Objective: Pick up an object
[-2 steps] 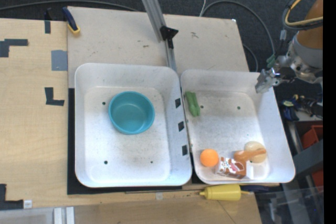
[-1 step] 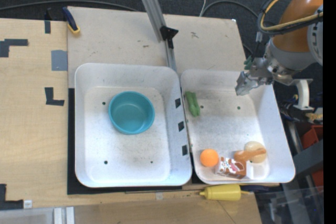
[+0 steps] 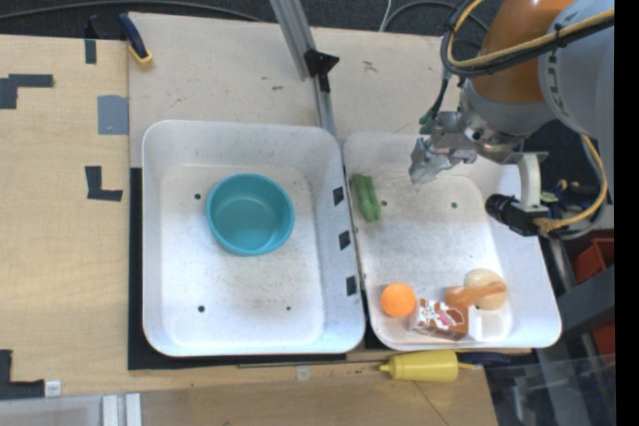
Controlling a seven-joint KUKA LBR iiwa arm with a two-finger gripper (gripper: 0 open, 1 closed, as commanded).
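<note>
My gripper (image 3: pixel 423 165) hangs over the far part of the right bin (image 3: pixel 429 244), with nothing seen between its tips. A green oblong object (image 3: pixel 366 197) lies at that bin's left side, a short way left and nearer than the gripper. At the bin's near end sit an orange ball (image 3: pixel 397 299), a red-and-white packet (image 3: pixel 440 316), a tan bread-like object (image 3: pixel 480 289) and a small white block (image 3: pixel 488 322). A teal bowl (image 3: pixel 250 213) rests in the left bin (image 3: pixel 180 314).
A yellow bottle (image 3: pixel 423 367) lies on the bench just in front of the right bin. A grey metal pole (image 3: pixel 287 0) slants up from the divider between the bins. Cables loop behind the arm at the back right.
</note>
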